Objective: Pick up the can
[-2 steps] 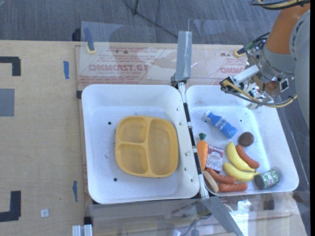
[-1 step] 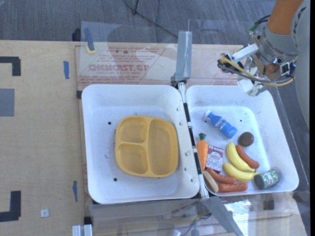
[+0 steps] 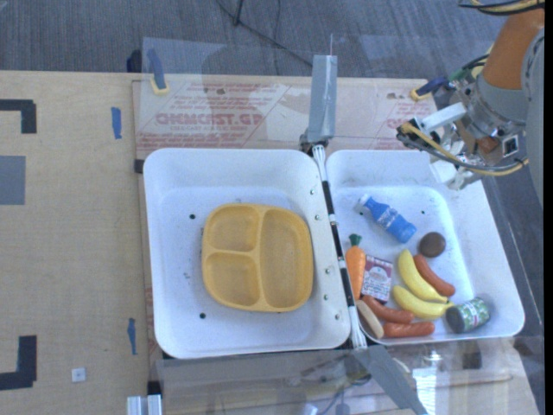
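Worktop (image 3: pixel 69 232) spreads wide left of pincer. Left bin (image 3: pixel 173 180) holds yellow divided tray (image 3: pixel 257 256), far lower-left of pincer. Right bin (image 3: pixel 497 258) sits directly below pincer. Arm (image 3: pixel 514 50) hangs over right bin's upper right corner. Pincer (image 3: pixel 462 158): grip state cannot be told. Can (image 3: pixel 467 315) lies on side well below pincer, lower right corner, just beside bananas (image 3: pixel 419 285).

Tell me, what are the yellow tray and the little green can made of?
The yellow three-compartment tray looks like matte moulded plastic: one even colour, rounded dividers. The small green-labelled can, lying on its side, seems to be metal, going by its dark rimmed end, but it is too small to be sure.
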Motion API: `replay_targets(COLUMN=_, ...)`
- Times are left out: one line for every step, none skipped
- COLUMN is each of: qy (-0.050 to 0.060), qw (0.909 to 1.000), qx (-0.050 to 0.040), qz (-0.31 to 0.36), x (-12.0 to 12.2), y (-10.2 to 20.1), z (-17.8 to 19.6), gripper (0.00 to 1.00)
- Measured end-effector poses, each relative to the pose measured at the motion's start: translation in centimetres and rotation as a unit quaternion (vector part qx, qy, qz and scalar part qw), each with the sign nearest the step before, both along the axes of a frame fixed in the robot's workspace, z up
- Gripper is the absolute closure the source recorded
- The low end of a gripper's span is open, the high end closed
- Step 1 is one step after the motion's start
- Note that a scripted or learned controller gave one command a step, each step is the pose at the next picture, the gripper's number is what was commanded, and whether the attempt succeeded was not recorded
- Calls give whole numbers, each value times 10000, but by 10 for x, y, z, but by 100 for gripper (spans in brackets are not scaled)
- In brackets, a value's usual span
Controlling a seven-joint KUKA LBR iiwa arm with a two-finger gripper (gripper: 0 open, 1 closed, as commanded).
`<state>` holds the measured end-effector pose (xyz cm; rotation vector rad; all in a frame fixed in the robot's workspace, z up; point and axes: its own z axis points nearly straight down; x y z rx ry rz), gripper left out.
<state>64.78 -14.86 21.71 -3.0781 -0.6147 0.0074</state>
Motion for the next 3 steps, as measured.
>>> replay_targets(qy=-20, qw=9992, qx=-7, qz=-388, x=-18, y=-33, z=28, gripper=100)
replay_targets(qy=3, qw=9995, qx=4, qz=-328, x=-22, y=-2, z=4, gripper=100)
replay_targets(qy=-22, qw=9984, qx=-7, qz=-573, x=-31, y=-21, z=33, gripper=100)
